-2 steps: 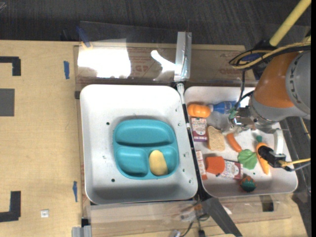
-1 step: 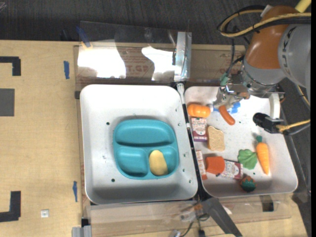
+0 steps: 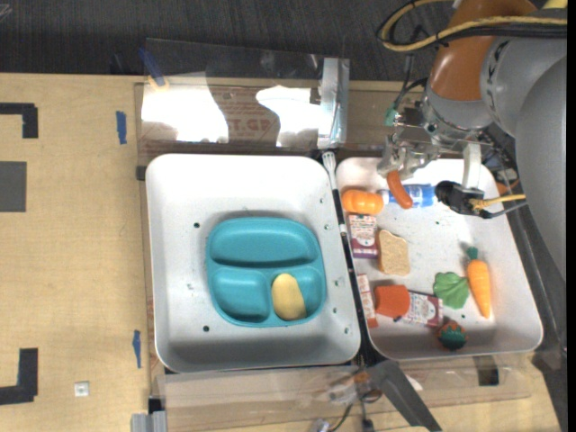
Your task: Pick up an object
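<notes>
While the arm (image 3: pixel 504 70) hangs over the right bin (image 3: pixel 522 331), its jaws seemingly grip a sausage (image 3: pixel 399 190)

I can't make out a single readable word or number from my feed. The small maroon carton (image 3: pixel 363 235) in the right bin (image 3: pixel 517 327) carries a pale label patch, but its print is too blurred to read. The flat red-and-white packet (image 3: pixel 416 308) near the bin's front shows light markings, likewise illegible. The blue-and-white item (image 3: pixel 420 193) beside the gripper (image 3: pixel 402 162) is too small to tell.
</notes>
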